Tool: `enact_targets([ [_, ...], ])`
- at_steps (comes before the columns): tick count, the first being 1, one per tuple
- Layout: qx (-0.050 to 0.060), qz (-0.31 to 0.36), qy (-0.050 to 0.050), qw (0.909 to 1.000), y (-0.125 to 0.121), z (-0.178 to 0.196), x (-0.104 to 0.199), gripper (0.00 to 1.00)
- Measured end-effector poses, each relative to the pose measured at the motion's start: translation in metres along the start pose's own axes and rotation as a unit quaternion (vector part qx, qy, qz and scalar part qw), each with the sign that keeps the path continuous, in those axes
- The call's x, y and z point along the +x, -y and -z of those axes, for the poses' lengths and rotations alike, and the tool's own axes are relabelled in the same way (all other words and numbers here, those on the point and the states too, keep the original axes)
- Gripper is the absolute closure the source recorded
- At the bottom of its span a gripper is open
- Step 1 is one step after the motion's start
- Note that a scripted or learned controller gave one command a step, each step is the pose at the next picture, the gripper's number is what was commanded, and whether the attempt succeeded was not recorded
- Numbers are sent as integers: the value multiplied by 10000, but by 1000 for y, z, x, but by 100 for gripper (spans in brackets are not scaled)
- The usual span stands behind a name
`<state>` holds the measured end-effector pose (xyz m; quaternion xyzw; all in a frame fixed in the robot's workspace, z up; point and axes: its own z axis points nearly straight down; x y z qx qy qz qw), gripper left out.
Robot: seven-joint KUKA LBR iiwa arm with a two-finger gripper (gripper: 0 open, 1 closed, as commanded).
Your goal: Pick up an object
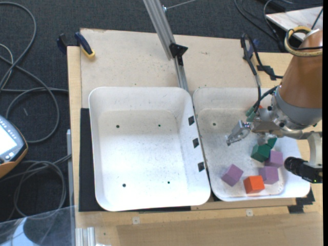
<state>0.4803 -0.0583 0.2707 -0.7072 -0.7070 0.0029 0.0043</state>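
Gripper (237, 136) hangs over the right bin (215, 111), can't tell if jaws are apart. Blocks (263, 152) sit bunched, so prob. it nudges them w/o catching one.

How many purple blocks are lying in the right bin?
3: one purple block nearest the left bin, one beside the orange block, one next to the green block. The arm may hide more.

No text, label, brand, number or sign can be read anywhere on the bench.
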Motion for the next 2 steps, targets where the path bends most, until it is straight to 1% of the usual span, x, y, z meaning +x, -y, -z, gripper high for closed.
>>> enact_targets([
  [1,-88,21,9,10000,-25,61,27,0],
  [2,-111,-8,22,9999,-20,228,-21,0],
])
